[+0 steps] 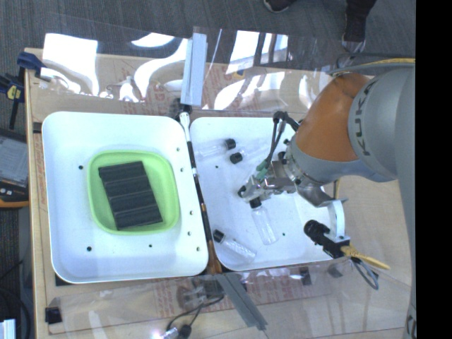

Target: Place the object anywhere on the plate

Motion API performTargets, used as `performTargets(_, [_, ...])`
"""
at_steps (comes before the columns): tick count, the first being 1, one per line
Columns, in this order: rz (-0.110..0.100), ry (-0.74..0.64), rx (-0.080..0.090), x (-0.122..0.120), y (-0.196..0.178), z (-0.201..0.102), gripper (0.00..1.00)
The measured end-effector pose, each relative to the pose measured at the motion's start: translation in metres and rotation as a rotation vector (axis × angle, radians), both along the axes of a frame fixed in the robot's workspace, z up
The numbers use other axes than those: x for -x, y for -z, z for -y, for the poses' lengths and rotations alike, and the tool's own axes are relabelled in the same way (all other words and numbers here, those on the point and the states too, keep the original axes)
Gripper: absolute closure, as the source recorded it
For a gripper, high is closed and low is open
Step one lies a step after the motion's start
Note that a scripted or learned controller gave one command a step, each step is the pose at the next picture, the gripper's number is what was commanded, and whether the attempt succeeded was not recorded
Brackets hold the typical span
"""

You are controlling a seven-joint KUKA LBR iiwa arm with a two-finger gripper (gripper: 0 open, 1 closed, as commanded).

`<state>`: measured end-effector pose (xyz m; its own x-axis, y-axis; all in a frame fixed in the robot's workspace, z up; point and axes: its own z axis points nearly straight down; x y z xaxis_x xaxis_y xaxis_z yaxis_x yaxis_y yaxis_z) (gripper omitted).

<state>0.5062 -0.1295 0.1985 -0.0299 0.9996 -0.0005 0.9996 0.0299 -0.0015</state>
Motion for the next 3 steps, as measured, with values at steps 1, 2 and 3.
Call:
performTargets(1, [-0.002,-0.083,-0.001,-0.03,0.008,-0.088,1.0])
performTargets(2, [0.0,-0.254,-0.001,-0.047,0.007,-0.172,1.0])
performTargets(3, [0.0,-0.254,-0.001,-0.047,0.007,-0.172,0.0])
